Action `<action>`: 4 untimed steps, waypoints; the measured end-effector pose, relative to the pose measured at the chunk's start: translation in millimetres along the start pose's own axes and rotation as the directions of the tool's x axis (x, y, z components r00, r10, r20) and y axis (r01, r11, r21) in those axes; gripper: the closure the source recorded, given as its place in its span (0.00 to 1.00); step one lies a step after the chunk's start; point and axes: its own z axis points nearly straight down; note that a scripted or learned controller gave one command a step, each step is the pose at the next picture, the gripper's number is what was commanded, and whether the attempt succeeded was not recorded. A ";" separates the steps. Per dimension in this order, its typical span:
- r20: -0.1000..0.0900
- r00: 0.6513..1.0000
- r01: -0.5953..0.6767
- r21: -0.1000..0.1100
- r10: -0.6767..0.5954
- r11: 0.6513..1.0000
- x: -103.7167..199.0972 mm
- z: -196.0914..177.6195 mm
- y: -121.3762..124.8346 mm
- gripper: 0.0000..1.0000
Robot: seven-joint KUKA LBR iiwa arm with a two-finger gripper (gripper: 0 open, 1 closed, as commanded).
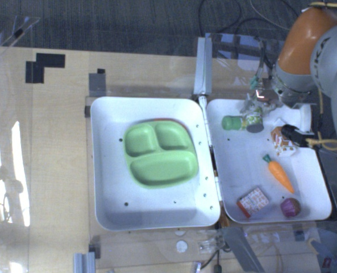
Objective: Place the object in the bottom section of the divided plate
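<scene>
Green divided plate [159, 154] in left bin [105, 169], tool [258, 98] low at upper right over green-lidded bottle [242, 122], grip state unclear, carrot [279, 174] lower right.

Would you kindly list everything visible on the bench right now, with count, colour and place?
Shallow white plastic bins: two, white, side by side on the bench.
Green divided plate: one, green, middle of the left bin, three sections.
Green-capped bottle lying on its side: one, green cap, top of the right bin.
Orange carrot: one, orange with a green stub, centre-right of the right bin.
Small red patterned box: one, red and white, bottom of the right bin.
Purple round object: one, purple, bottom right corner of the right bin.
Grey arm with orange band: one, top right; hand above the bottle.
</scene>
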 end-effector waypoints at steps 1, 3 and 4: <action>-0.003 0.998 -0.057 0.002 0.057 0.998 77.5 -15.5 -12.8 1.00; -0.004 0.846 0.533 -0.001 -0.533 0.846 212.1 -16.2 -13.1 1.00; -0.004 0.846 0.533 -0.002 -0.533 0.846 211.6 -16.4 -12.9 0.00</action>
